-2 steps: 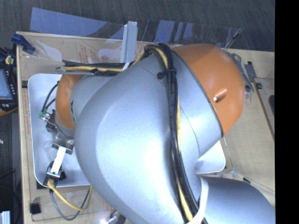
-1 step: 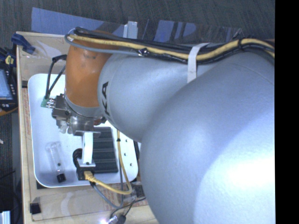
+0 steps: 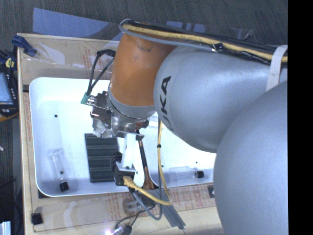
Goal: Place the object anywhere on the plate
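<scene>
On the grey arm (image 3: 215, 102), black letters read "KA"; the rest of the word curves away round the casing. A small lit screen (image 3: 5, 93) at the left edge is too blurred to read.

2 white bins sit in a pale wooden bench (image 3: 73, 207), with dark grey carpet (image 3: 146, 4) beyond it and a blue sheet (image 3: 54, 18) lying at the far corner. A yellow cable (image 3: 195, 35) runs along the top of the arm, above the orange band (image 3: 134, 72).

The gripper (image 3: 105, 124) hangs over the left bin (image 3: 39, 131), near its middle. Whether it is open or closed I cannot tell from here. Directly under it is a dark ribbed block (image 3: 100, 156), touching or nearly so; I cannot say if it is gripped. A clear tube (image 3: 57, 166) with a black cap lies near the bin's front left corner, well apart from the gripper. A second clear tube (image 3: 185, 173) lies in the right bin (image 3: 171, 151), under the arm.
</scene>
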Robot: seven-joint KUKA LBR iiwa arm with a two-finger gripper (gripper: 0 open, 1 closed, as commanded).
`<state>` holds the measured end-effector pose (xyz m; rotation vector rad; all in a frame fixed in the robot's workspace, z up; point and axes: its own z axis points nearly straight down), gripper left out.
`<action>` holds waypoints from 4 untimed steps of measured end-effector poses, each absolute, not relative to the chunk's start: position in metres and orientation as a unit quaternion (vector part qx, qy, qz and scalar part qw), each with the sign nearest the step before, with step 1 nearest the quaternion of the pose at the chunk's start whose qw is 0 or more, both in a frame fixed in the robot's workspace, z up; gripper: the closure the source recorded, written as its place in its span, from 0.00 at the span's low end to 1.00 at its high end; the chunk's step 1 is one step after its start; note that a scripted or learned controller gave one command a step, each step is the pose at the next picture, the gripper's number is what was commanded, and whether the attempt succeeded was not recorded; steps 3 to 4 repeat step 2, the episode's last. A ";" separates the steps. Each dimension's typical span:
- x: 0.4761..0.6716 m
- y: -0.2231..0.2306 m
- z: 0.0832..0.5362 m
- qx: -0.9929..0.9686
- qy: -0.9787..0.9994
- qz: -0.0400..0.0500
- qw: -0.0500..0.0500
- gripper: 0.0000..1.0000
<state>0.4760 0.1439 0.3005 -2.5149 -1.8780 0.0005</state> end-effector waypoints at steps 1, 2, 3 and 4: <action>0.474 0.219 0.241 -0.913 -0.408 0.005 0.001 1.00; 0.476 0.204 0.319 -0.897 -0.442 0.000 0.001 1.00; 0.476 0.204 0.319 -0.897 -0.442 0.000 0.001 1.00; 0.476 0.204 0.319 -0.897 -0.442 0.000 0.001 1.00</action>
